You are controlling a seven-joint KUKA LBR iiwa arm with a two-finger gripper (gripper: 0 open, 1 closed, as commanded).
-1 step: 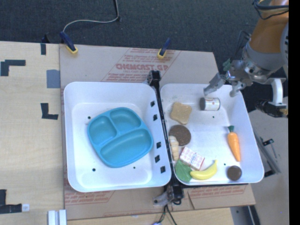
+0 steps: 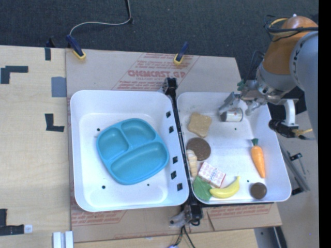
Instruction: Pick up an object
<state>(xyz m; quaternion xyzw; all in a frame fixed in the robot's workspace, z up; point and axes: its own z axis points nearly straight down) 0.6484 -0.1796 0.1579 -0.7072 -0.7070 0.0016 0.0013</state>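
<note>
- Banana (image 2: 226,189), packet (image 2: 212,174) and carrot (image 2: 258,161) are seen lying untouched at the right bin's (image 2: 235,138) near edge.
- Toast (image 2: 199,124) is left mid-bin.
- Gripper (image 2: 231,111) is poised at the far edge, fingers parted, nothing held; picking is judged not yet done.

A pale wooden worktop (image 2: 31,154) fills the lower scene, marked with dark tape pieces (image 2: 51,123) toward nine o'clock. A brown cardboard sheet (image 2: 150,71) printed with red lettering lies across it, pinned at its twelve o'clock edge by two blue-and-yellow clamps (image 2: 76,47). Beyond that edge, dark grey carpet (image 2: 181,14) covers the floor, with a thin black cable (image 2: 116,20) curling over it. The light is even and soft.
</note>
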